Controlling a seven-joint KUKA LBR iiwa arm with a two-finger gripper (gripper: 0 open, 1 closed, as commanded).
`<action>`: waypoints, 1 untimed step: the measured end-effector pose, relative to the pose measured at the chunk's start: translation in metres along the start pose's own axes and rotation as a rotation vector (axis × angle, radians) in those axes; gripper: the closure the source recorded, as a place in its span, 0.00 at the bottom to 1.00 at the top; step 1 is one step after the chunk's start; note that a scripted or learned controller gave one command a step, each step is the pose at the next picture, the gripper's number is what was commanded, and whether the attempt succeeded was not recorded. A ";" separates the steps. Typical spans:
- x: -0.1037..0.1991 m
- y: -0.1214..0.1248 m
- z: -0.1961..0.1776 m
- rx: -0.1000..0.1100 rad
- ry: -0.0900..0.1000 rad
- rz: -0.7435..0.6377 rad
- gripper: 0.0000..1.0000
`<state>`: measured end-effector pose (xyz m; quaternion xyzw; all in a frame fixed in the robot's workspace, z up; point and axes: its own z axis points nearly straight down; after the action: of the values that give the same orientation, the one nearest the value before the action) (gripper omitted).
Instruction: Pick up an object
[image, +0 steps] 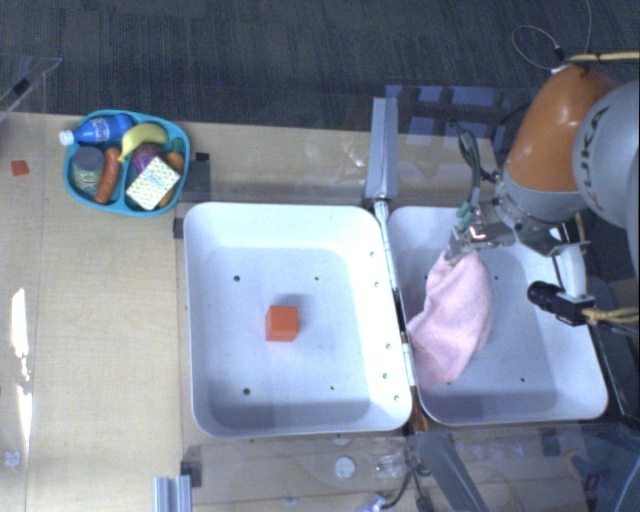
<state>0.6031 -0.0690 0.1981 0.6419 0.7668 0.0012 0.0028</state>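
One orange block (283, 323) alone mid-left bin (215, 400), open floor around it, one pink cloth (452, 315) against right bin's (570, 400) left wall, hand (468, 236) pinching its top corner

High slanted view over both bins (200, 300)
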 end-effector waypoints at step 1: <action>0.000 0.000 0.000 0.001 0.000 0.000 0.00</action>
<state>0.6031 -0.0690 0.1980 0.6418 0.7669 0.0009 0.0027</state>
